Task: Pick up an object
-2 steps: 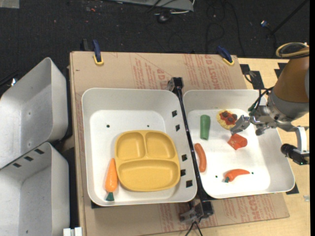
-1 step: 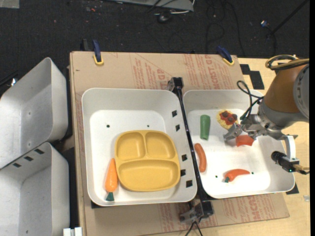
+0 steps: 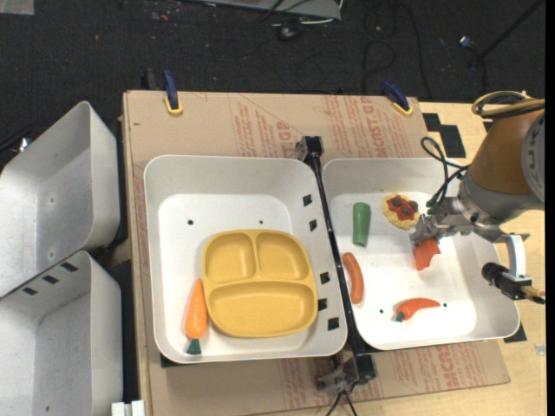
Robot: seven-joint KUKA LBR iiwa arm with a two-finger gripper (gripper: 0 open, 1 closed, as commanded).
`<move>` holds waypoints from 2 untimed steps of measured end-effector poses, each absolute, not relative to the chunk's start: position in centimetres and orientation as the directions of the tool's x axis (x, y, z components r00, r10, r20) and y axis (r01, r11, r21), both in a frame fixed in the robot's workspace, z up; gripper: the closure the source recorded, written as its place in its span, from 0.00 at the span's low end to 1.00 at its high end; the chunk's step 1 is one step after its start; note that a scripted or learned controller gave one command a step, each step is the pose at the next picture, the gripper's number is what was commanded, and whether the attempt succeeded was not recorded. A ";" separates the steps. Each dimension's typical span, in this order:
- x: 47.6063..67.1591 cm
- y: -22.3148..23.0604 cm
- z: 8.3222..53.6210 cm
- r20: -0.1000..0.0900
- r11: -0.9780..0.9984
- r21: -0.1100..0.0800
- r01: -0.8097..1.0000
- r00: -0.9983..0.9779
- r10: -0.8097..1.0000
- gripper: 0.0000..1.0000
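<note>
In the left bin (image 3: 165, 232) a glossy orange carrot (image 3: 196, 311) lies along the left edge of a smooth yellow divided plate (image 3: 258, 282). In the right bin (image 3: 494, 319), a green cylinder (image 3: 361, 224) stands near the back, a red sausage (image 3: 353, 276) lies by the left wall, and a red chili pepper (image 3: 414, 307) sits toward the front edge. The arm (image 3: 507, 167) leans in from the right, and the tool (image 3: 427, 243) is clenched on a red wedge-shaped piece (image 3: 425, 255), beside a small pizza slice (image 3: 401, 210).

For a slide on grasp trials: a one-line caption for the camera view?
Gripper over the right bin, a red piece just beneath; yellow divided tray and carrot in left bin.
</note>
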State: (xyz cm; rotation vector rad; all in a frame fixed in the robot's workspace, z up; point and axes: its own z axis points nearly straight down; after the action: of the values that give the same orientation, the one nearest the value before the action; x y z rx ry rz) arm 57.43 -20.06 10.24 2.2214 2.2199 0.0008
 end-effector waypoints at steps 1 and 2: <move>56.6 -19.6 15.3 -0.001 0.000 0.004 1.000 0.000 1.000 1.00; 56.8 -19.7 20.7 -0.002 0.002 0.006 1.000 -0.002 1.000 1.00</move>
State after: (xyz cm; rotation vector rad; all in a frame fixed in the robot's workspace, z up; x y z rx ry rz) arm 56.78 -19.67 20.66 2.2151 2.2196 0.0042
